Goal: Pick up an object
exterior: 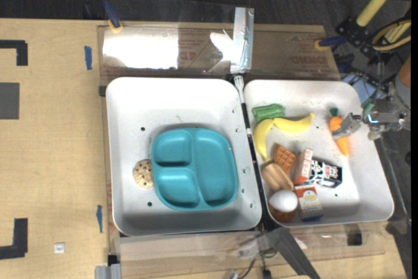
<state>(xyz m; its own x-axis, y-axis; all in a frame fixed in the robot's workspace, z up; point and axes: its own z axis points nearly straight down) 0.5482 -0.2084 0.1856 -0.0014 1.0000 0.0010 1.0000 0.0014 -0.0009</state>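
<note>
The metal two-finger gripper sits at the right rim of the right-hand shallow white bin; whether it is wide or narrow I cannot tell. Just beside it lie small orange carrot-like pieces. Further left are a yellow plastic banana, a green pepper-like piece, a brown waffle, a white egg and a black-and-white carton, its print illegible. The left-hand white bin holds a teal divided plate and a speckled cookie.
</note>
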